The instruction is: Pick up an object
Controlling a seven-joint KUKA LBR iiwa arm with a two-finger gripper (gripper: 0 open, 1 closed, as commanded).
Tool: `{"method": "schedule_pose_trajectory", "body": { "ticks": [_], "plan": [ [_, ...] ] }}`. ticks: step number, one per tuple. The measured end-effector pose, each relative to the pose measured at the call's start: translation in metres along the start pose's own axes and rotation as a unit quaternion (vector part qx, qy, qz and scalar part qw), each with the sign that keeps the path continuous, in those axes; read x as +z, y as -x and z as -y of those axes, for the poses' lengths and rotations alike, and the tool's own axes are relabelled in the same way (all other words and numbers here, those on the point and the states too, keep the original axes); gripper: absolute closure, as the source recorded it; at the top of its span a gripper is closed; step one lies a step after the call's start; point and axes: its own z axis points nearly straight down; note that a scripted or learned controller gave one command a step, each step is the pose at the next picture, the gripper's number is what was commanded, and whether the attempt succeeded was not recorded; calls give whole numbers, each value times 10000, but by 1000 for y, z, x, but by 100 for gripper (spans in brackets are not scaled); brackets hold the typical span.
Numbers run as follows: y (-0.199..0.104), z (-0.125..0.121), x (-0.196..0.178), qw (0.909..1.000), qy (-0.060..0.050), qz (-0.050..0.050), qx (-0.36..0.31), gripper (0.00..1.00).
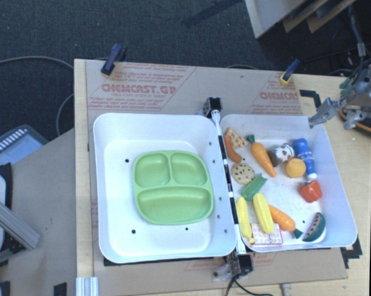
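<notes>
Seen from above at a slant: two shallow white bins sit side by side on a wooden surface [175,83].

Nearest the viewer, along the front edge of the right bin [339,180], lie a flat snack packet [268,238], a watermelon slice [315,226], a small carrot [282,217], a corn cob [263,213] and a banana [243,219].

A little further back are a green pepper [253,186], a red fruit [311,191], a cookie [242,172] and an orange [295,167].

Beyond those come a larger carrot [262,158], a blue bottle [302,149], a small brown and white item [283,152] too small to identify, and a cracker [235,139] beside a sausage [231,151].

The left bin [112,172] holds a green divided plate [172,187], lying flat near its middle.

At the far right, past the right bin's back corner, the pincer [323,113] hangs above the surface, well apart from every toy. Whether it is released or clenched cannot be told; nothing shows in it.

Judging by this, the task is barely begun: no object has been chosen or lifted, and all of them rest in the bins. The whole reach, descent, grasp and lift remain.
</notes>
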Motion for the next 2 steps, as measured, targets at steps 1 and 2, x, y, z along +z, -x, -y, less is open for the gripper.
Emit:
{"method": "schedule_pose_trajectory", "body": {
  "ticks": [1,2],
  "plan": [
    [21,-49,83,10000,3,6,-2,0],
    [12,-49,194,9999,-60,-92,-23,0]
  ]
}}
